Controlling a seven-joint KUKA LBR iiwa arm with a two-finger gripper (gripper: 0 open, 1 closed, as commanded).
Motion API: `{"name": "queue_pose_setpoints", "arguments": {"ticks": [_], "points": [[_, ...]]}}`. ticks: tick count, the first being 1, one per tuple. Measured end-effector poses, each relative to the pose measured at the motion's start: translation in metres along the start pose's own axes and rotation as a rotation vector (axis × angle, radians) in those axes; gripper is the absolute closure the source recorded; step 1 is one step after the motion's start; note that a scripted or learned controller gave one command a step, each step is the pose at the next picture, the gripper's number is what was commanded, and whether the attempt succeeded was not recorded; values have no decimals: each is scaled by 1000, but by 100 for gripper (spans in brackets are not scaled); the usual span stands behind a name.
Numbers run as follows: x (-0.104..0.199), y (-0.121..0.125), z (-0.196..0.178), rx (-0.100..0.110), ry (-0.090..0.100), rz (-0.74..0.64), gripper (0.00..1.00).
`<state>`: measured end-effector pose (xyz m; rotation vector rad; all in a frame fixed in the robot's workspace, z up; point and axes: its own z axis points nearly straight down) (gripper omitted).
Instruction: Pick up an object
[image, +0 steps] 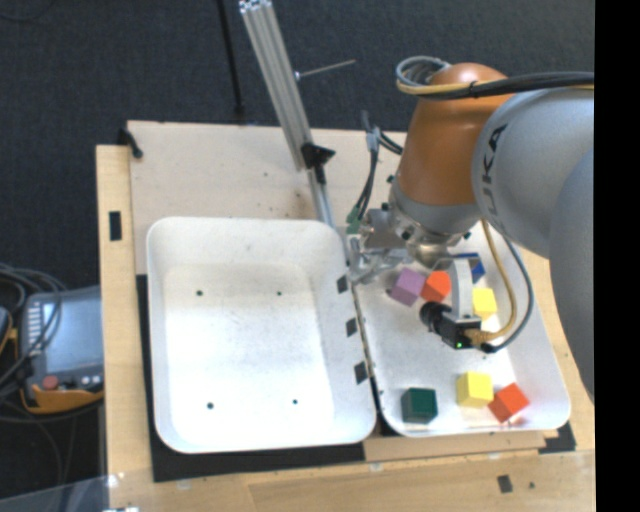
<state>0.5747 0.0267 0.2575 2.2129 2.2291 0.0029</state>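
Note:
My gripper (383, 258) hangs over the back left part of the right bin (540, 355), close to the wall between the two bins. Just to its right lie a purple block (406, 288) and an orange block (437, 286), touching each other. A yellow block (484, 301) lies further right, with a bit of a blue block (476, 268) behind it, partly hidden by the arm. Along the front of the bin sit a dark green block (420, 404), a second yellow block (475, 388) and an orange-red block (510, 401).
The left bin (160, 250) stands beside the right one. A slanted metal pole (285, 95) rises behind the bins. The bulky arm (500, 140) covers the back right of the right bin.

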Motion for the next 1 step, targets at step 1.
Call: {"name": "queue_pose_setpoints", "arguments": {"ticks": [1], "points": [[53,4,-5,0,1,-1,100]]}}
